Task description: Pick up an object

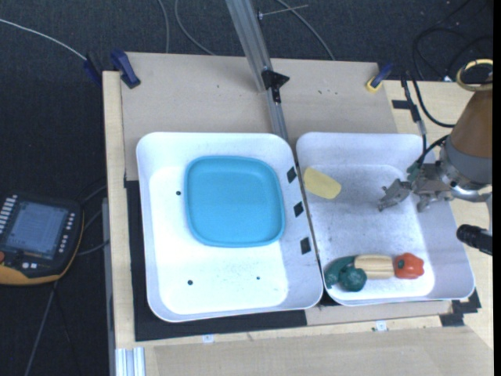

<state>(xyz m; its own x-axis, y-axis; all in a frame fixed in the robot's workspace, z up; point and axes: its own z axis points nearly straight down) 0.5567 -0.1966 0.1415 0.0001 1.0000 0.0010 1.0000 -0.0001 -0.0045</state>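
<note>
Pendant (35, 237): off the bench's left edge, on the dark floor; its screen glows but I can read no writing there.
Left bin (156, 288): carries a blue plate (235, 200) near its middle; no labels I can make out.
Right bin (368, 151): holds every loose object.
Yellow piece (322, 183): near the right bin's left wall, toward the far side.
Green object (347, 276): near edge of the right bin, touching a tan block (374, 266).
Red object (408, 265): just right of the tan block, same near edge.
My gripper (399, 193): low over the right bin's right half, well apart from the objects; whether it is spread or closed I cannot tell.
</note>
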